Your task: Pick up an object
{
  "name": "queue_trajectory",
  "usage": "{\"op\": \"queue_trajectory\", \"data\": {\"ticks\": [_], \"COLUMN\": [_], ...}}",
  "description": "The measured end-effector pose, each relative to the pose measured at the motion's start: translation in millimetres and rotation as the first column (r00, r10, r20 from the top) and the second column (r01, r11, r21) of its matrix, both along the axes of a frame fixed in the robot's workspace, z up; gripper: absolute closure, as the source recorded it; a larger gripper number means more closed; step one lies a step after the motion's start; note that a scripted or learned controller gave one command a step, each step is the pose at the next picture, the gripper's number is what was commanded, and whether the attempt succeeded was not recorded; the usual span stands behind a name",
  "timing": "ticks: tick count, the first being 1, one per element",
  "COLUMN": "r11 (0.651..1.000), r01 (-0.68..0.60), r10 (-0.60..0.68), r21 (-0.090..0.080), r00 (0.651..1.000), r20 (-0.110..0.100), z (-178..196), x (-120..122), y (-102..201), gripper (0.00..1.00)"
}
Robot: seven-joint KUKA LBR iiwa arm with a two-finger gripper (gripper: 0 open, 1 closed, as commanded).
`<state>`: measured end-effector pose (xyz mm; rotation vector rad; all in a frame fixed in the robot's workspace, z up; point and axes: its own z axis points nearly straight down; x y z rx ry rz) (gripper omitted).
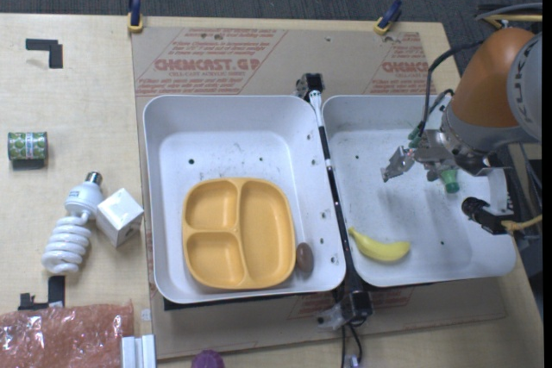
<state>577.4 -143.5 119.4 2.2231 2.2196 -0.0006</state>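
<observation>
A banana [379, 246] lies at the near edge of the right bin [448, 267], well apart from the gripper. In the left bin [164, 185] sits a yellow 3-compartment plate [239, 231]. Farther back, the arm [492, 90] reaches in from the right, its gripper [398, 163] hovering over the right bin, fingers parted, grasping nothing.

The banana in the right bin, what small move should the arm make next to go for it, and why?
Probably shift the tool toward the bin's near edge until it is over the banana, then descend. The tool sits above the right bin floor, apart from the banana, which lies flat near the front wall with open floor around it.
</observation>
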Motion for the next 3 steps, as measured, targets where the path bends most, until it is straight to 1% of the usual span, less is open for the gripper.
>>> {"op": "queue_trajectory", "data": {"ticks": [1,2,3], "r11": [1.000,1.000,1.000], "r01": [0.000,-0.005,-0.005], "r10": [0.000,0.005,0.005], "r21": [0.000,0.002,0.000], "r00": [1.000,1.000,1.000], "r20": [0.001,0.001,0.003], "z": [-27,-26,-16], "x": [-50,32,32], "y": [-2,-30,-31], "gripper": [0.00,0.00,1.00]}}
